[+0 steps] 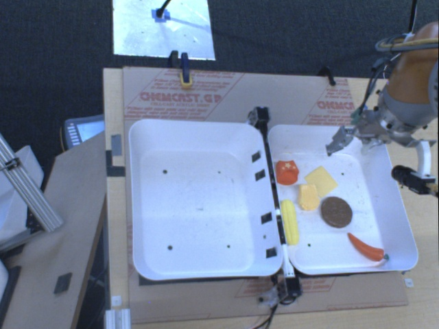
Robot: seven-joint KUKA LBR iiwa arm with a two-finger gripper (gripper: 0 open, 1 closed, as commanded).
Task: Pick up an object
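Observation:
The right bin (394,204) holds several toy foods. An orange-red piece (287,172) lies near its left wall, and a pale yellow wedge (321,180) sits beside it. Below those are a small yellow block (309,197) and a round brown disc (337,212). A yellow corn cob (290,223) rests along the left wall, and a red chili (365,247) lies at the front right. My gripper (341,141) hangs over the bin's far edge, up and to the right of the wedge. It is apart from every object and holds nothing that I can see.
The left bin (199,197) sits beside the right one, joined by a black divider (267,184). Both rest on a cardboard sheet (226,94). The arm's grey body with its orange band (411,81) fills the upper right, and cables run near it.

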